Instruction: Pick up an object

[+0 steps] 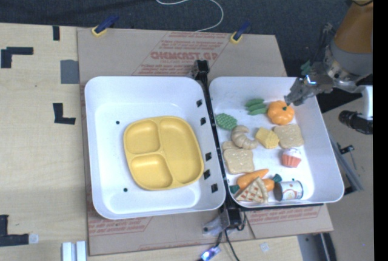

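Bench: you see it carrying two shallow white bins side by side on a cardboard sheet.
Left bin: holds one yellow divided plate, three compartments, nothing in them.
Right bin: holds the small toy foods, so your pick will come from here.
Arm: reaches in from the right, low over the right bin's far right corner.
Pincer: sits just beside the orange pumpkin, at its upper right; you cannot tell whether it is released or clenched, and nothing shows between its tips.
Progress: judging from this, the approach is made but no lift; everything lies on the bin floor, so grasp and raise are left.
Smaller items: cracker, toast, pizza slice, can, carrot, cheese cube, green pea pod, cupcake.
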`<state>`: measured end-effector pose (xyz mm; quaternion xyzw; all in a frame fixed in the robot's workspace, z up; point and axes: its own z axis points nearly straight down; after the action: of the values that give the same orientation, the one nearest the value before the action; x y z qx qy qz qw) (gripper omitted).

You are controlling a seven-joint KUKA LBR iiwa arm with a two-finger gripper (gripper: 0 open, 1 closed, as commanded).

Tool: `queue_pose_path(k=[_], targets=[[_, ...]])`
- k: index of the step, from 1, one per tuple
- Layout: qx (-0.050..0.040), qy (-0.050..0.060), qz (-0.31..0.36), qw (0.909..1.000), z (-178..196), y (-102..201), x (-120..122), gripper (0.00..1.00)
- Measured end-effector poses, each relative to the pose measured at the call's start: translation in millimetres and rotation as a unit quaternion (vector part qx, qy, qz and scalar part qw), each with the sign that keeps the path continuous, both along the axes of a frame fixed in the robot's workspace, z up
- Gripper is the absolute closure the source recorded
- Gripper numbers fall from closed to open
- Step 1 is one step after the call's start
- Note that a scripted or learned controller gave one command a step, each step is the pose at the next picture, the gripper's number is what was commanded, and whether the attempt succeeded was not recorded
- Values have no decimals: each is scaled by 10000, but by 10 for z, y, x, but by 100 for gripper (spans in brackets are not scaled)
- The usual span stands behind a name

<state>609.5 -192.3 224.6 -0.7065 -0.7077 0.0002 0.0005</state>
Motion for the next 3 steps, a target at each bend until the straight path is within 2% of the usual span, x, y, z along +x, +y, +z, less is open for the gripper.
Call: queue_pose_path(k=[2, 3], targets=[[7, 16, 20, 10000, 116, 976, -238, 100], [3, 19, 14, 10000, 84, 1305, -319, 100]])
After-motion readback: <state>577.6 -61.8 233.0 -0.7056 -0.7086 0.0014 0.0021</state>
